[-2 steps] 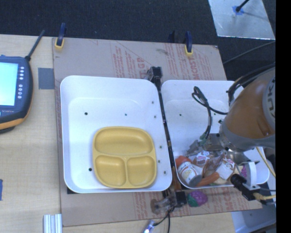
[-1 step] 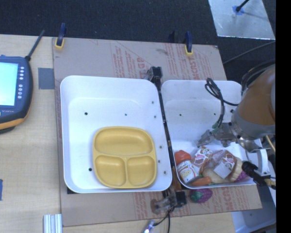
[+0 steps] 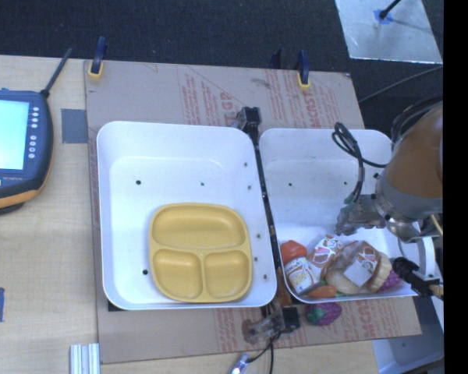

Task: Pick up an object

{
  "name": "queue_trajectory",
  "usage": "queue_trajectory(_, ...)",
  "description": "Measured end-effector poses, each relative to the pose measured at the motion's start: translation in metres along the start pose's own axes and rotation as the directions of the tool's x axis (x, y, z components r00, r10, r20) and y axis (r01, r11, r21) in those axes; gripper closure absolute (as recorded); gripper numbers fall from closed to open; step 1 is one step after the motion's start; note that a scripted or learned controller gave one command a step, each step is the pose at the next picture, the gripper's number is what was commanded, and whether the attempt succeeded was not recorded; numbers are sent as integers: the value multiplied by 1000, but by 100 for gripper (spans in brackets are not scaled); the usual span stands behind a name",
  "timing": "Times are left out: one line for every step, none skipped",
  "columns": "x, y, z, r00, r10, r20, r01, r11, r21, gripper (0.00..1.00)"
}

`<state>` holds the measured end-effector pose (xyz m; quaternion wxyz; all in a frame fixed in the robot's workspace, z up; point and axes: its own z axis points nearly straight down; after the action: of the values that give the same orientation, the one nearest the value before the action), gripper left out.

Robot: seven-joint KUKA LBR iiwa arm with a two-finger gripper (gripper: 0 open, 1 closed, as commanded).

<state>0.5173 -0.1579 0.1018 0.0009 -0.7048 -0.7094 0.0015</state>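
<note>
My tool [image 3: 357, 218] hangs over the right bin [image 3: 312, 170]; whether it is released or clenched I cannot tell. At its 6 o'clock lies a pile of packets [image 3: 339, 267]. At 9 o'clock, the left bin [image 3: 125, 154] holds a yellow tray [image 3: 200, 252].

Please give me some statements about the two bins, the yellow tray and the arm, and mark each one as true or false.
1. The yellow divided tray lies in the left bin. True.
2. The pile of small objects sits in the far corner of the right bin. False: it is crowded into the near corner, against the front wall.
3. The yellow divided tray has three compartments. True.
4. The arm reaches over the left bin. False: it is over the right bin, at its right side.
5. A handheld screen device lies on the bench left of the bins. True.
</note>
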Motion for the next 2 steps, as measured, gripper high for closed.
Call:
queue_trajectory(-1,-7,-95,1000,2,0,-2,1000,-3,100)
queue_trajectory(90,78,-125,1000,0,-2,0,1000,-1,100)
